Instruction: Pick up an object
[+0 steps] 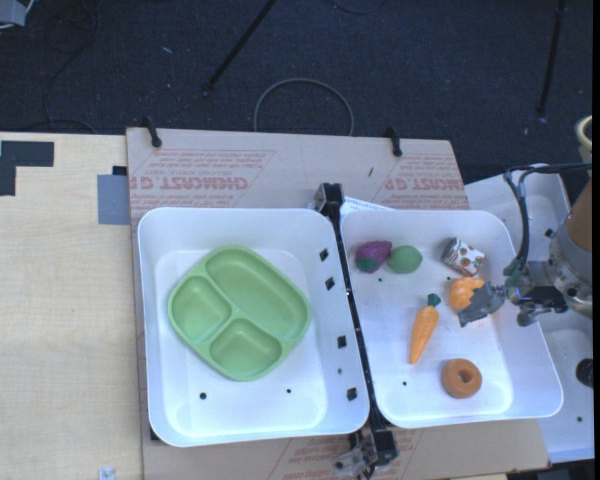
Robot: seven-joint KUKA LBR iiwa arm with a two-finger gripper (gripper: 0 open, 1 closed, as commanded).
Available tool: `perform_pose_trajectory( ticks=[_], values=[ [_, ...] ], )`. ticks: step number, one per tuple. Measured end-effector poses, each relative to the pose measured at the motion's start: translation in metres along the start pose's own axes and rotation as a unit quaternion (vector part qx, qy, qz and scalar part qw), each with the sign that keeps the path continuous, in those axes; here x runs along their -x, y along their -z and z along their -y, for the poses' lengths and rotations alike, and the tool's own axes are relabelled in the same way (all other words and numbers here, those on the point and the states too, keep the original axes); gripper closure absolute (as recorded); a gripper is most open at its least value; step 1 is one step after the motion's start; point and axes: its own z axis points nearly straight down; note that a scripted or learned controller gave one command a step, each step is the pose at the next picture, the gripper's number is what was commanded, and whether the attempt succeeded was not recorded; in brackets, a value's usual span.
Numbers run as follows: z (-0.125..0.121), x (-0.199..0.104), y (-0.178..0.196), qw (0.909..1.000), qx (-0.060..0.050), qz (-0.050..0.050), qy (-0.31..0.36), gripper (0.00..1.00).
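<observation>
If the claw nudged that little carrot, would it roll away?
Probably a bit. The carrot looks rounded and tapered, so it would likely curve rather than roll straight. It seems a small, stiff toy, likely light; its smooth skin may slip.

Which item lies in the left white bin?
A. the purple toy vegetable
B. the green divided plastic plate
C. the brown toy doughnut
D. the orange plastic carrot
B: the green divided plastic plate lies alone in the left white bin, while the orange plastic carrot, brown toy doughnut and purple toy vegetable lie in the right white bin.
</observation>
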Motion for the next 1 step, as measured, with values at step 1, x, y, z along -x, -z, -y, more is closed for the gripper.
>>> perform_pose_trajectory(
  ticks=[1],
  values=[
    [-0.0016,0.0001,0.0044,1.0,0.005,0.001,0.001,0.0]
  ],
)
